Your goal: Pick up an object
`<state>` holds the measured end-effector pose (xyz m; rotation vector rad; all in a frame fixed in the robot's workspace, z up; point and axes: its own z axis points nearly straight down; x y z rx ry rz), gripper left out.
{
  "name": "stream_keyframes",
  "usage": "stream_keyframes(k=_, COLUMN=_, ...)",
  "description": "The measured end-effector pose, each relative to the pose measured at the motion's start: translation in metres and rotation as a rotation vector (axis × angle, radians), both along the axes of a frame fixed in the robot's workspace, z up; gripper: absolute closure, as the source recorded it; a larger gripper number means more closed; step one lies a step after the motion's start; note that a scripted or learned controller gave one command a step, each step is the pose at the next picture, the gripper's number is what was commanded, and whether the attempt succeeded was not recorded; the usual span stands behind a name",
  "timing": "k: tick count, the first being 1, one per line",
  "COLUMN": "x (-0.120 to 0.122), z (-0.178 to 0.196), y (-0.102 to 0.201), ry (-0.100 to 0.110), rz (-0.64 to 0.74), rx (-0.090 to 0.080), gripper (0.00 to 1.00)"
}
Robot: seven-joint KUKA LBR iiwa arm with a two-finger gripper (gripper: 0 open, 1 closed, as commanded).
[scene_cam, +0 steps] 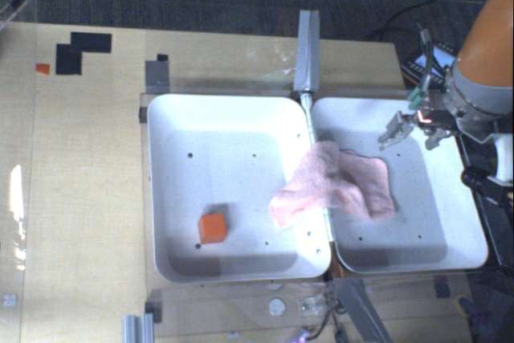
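Camera view shows the pincer [411, 131] hanging open and empty, the pink cloth [337, 187] below and to its left draped over the ridge between both bins, likely light, limp and best pinched at a raised fold.

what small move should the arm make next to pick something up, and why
Probably lower the hand down and toward the left, onto the crumpled pink cloth. The hand sits over the right white bin near its upper edge, and the cloth, draped across the divider between both bins, is the nearest object. The small orange block lies far off in the left white bin.
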<state>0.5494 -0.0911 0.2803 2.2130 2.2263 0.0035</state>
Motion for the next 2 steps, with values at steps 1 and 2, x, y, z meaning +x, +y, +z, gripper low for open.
stream_keyframes(k=1, x=0.024, z=-0.109, y=-0.034, ry=0.000, rz=0.022, rx=0.000, gripper=0.00)
stream_keyframes(k=2, x=0.017, z=-0.190, y=-0.057, ry=-0.012, rz=0.170, rx=-0.003, gripper=0.00)
